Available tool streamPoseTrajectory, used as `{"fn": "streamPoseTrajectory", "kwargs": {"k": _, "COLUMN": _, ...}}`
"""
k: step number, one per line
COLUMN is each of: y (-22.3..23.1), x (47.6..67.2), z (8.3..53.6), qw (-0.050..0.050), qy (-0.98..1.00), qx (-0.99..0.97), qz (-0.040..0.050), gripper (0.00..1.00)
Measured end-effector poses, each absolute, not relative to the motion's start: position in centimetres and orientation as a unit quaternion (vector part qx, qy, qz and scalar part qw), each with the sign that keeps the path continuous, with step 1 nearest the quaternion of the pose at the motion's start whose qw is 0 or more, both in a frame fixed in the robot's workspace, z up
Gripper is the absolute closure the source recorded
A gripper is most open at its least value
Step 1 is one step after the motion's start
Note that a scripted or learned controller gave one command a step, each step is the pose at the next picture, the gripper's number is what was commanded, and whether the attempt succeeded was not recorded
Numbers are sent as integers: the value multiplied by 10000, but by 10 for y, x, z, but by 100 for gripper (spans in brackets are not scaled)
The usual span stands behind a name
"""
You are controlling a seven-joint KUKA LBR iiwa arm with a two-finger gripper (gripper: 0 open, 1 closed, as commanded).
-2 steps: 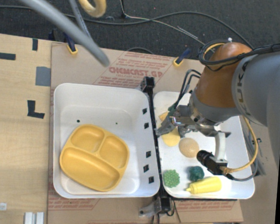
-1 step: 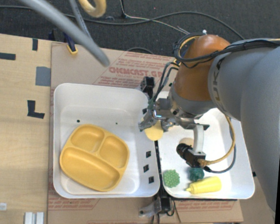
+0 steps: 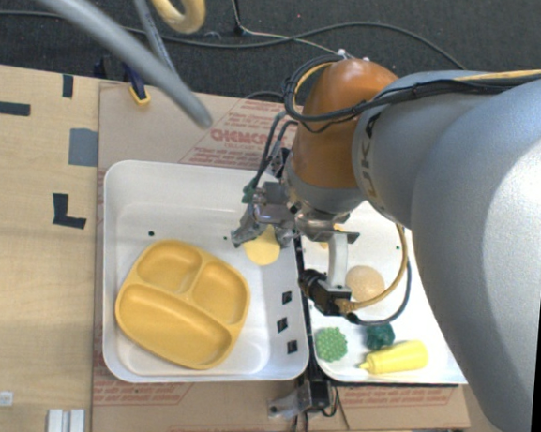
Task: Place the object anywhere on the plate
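A yellow divided plate (image 3: 183, 304) lies in the left bin (image 3: 121, 207), toward its front. My gripper (image 3: 263, 234) hangs over the right rear part of that bin, beyond the plate's far right corner. A small pale yellow round object (image 3: 264, 251) shows between its fingertips, and the gripper is shut on it. The object is up and to the right of the plate, not over it. The grey arm with its orange band (image 3: 340, 122) hides much of the right bin.
The right bin (image 3: 426, 379) holds a beige round item (image 3: 365, 283), a green bumpy piece (image 3: 331, 343), a teal piece (image 3: 379, 336) and a yellow corn-like piece (image 3: 395, 358). A dark divider with clips (image 3: 286, 323) runs between the bins. Cables lie behind the bench.
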State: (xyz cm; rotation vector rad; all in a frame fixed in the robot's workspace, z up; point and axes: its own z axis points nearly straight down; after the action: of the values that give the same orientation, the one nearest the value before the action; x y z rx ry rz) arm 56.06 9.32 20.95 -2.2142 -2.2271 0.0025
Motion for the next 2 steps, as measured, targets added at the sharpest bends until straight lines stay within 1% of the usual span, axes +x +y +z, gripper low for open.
{"fn": "streamPoseTrajectory", "kwargs": {"k": 1, "y": 142, "x": 563, "z": 226, "qw": 7, "qy": -7093, "qx": -7049, "qz": -1, "gripper": 100}}
{"fn": "streamPoseTrajectory", "kwargs": {"k": 2, "y": 188, "x": 568, "z": 233, "qw": 7, "qy": -7092, "qx": -7050, "qz": 0, "gripper": 100}}
